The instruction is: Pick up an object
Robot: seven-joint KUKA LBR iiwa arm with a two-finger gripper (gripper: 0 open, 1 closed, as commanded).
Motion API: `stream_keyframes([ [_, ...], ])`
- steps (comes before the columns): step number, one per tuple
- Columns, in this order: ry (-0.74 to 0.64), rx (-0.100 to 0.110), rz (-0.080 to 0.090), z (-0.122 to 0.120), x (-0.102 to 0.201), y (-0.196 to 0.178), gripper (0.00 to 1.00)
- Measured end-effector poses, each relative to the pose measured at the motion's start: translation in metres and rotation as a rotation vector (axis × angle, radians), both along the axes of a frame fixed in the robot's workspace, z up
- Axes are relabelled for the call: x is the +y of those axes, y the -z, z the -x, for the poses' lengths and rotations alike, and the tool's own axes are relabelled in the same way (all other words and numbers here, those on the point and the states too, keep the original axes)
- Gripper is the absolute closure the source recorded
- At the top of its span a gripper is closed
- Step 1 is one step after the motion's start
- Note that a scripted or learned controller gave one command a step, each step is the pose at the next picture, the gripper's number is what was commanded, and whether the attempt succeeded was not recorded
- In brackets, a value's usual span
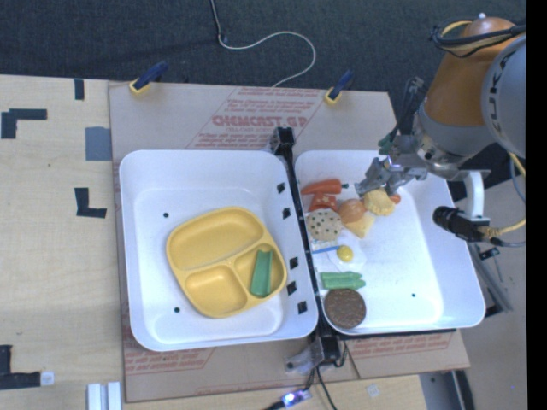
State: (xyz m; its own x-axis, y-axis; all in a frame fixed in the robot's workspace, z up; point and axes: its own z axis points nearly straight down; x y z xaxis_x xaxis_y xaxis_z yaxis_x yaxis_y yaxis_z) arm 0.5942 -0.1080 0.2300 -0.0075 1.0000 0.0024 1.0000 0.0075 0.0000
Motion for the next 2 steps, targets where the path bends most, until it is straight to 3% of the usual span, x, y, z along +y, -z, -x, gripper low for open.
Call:
stream_keyframes([
  [1, 0.001, 0.002, 0.001, -0.026, 0.044, 0.014, 1.0],
  [2, 0.004, 0.002, 0.002, -0.027, 0.064, 0.016, 1.0],
])
